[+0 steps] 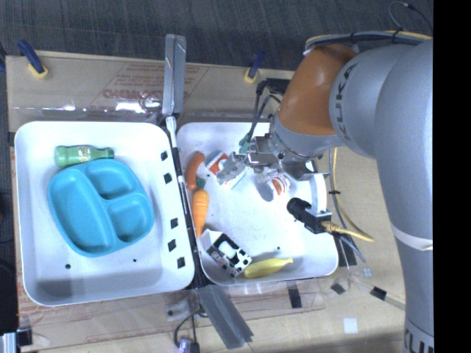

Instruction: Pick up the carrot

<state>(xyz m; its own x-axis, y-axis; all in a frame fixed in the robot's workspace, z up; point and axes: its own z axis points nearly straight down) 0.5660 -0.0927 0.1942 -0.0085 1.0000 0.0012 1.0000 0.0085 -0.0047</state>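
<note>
Reaching in from the right with the grey arm [383, 87], bent down over the right bin [327, 259], orange band [316, 94] just above the wrist. Hanging low over that bin's far middle with the gripper [246, 164], turned toward the left wall. Impossible to tell whether spread or closed.

Along the right bin's left wall, the carrot [200, 206], thick end far, tip near, lower left of the gripper and close to it. Just beyond the carrot, another orange piece [193, 168]. At the near wall, a banana [266, 268] beside a black-and-white block [229, 254]. In the left bin [29, 271], a blue divided plate [99, 206] with a green bottle [82, 154] lying just beyond it.

Under both bins, a pale bench [88, 76] with blue clamps [33, 59] on its far edge; beyond, dark carpet [110, 6].

On the bench, faded red print [140, 83], too faint to read. Beside the band, dark letters [344, 98], legible as KU, the rest curving out of sight.
</note>
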